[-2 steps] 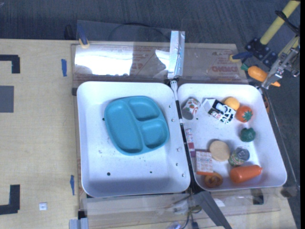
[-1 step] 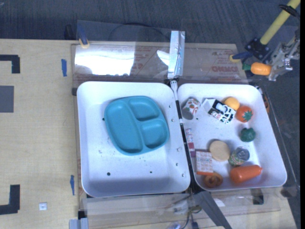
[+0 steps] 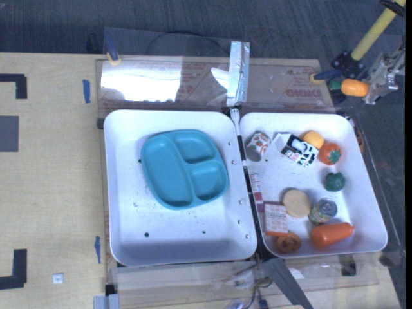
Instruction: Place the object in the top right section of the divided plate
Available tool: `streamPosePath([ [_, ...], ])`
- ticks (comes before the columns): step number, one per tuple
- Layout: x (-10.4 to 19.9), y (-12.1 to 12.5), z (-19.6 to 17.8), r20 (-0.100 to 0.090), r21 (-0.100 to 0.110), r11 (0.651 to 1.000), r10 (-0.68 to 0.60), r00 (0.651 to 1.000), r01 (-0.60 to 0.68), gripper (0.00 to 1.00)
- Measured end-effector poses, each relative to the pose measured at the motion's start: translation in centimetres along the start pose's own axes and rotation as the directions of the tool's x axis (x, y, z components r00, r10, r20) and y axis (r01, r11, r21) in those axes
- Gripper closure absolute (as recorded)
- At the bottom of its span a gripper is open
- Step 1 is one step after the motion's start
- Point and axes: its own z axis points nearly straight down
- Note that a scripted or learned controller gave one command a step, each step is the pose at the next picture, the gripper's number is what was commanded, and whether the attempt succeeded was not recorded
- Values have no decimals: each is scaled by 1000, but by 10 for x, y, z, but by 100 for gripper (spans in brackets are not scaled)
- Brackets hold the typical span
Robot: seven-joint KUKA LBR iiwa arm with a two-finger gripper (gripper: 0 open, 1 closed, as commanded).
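Note:
A blue divided plate (image 3: 183,168) lies in the left white bin (image 3: 122,230), with one large section on its left and two smaller ones on its right. Its top right section (image 3: 194,145) faces the bin divider. The candidate objects lie in the right white bin (image 3: 370,201): a small white and red cup (image 3: 257,145), a black and white carton (image 3: 299,150), a yellow ball (image 3: 313,138), a red tomato (image 3: 329,154), a green piece (image 3: 334,182), a tan round disc (image 3: 297,203), a small tin (image 3: 324,210) and an orange carrot (image 3: 331,234).
A red and white packet (image 3: 275,218) and a brown round item (image 3: 288,242) sit near the right bin's front left corner. A clear panel with a metal strip (image 3: 239,73) stands behind the bins. A yellow rod (image 3: 376,31) and clamp gear sit at the far right.

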Motion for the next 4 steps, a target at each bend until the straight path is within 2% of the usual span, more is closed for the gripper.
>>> streamPosePath([
  [4, -7, 0, -51, 47, 0, 1000, 8, 999, -8, 100],
])
